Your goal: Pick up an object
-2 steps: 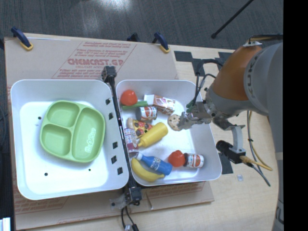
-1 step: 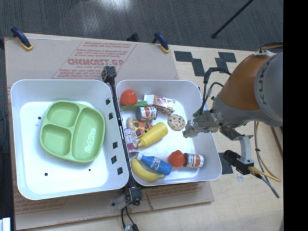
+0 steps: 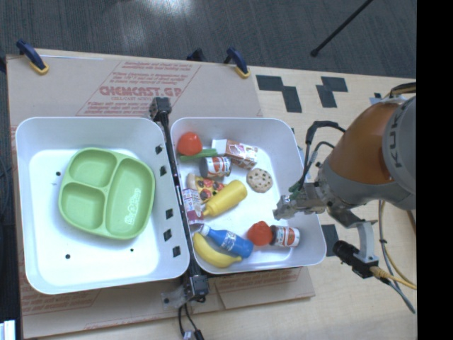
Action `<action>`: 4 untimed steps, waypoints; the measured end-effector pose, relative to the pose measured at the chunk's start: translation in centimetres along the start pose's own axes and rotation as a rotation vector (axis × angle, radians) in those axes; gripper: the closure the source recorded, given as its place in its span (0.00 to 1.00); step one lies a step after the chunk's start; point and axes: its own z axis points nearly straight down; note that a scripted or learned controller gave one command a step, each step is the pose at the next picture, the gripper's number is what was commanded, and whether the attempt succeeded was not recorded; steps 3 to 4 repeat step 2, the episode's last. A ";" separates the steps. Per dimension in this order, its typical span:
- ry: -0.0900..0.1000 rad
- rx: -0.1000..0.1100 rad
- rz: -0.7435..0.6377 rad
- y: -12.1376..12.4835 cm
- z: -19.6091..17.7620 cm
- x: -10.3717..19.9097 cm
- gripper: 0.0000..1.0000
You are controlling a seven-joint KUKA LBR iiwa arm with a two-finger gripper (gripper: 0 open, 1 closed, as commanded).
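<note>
At the frame's lower centre you see the banana in the right bin. Your gripper hovers above the small can; whether it's open, you can't tell.

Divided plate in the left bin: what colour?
Light green, plain; the divided plate shows clearly in the camera view, lying in the left bin.
</note>
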 end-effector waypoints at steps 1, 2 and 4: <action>-0.002 -0.007 0.000 8.2 -10.2 0.0 1.00; 0.001 0.001 0.001 7.5 -3.3 1.6 1.00; 0.001 0.001 0.001 7.5 -3.3 1.6 1.00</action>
